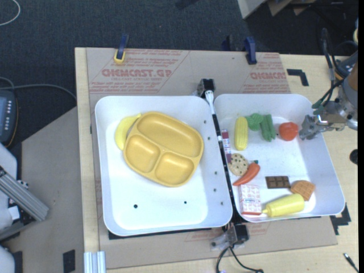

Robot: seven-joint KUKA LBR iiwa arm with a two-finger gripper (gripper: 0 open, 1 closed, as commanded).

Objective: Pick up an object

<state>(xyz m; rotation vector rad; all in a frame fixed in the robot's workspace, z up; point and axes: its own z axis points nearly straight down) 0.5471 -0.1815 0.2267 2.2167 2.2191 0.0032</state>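
Note:
My gripper (311, 127) hangs over the right rim of the right bin (318, 164), just right of a red tomato (288, 131). Nothing shows in its grasp. The same bin holds a yellow corn cob (241, 132), a green vegetable (262, 124), a cookie (238, 164), an orange carrot (248, 174), a brown chocolate piece (277, 182), a waffle-like piece (303, 188), a yellow bottle (283, 205) lying on its side and a red-and-white packet (250, 199).
The left bin (165, 209) holds a yellow divided plate (164, 148) lying partly over a yellow disc (121, 132). A black divider rail (219, 147) runs between the bins. Clamps (120, 50) sit at the board's far edge.

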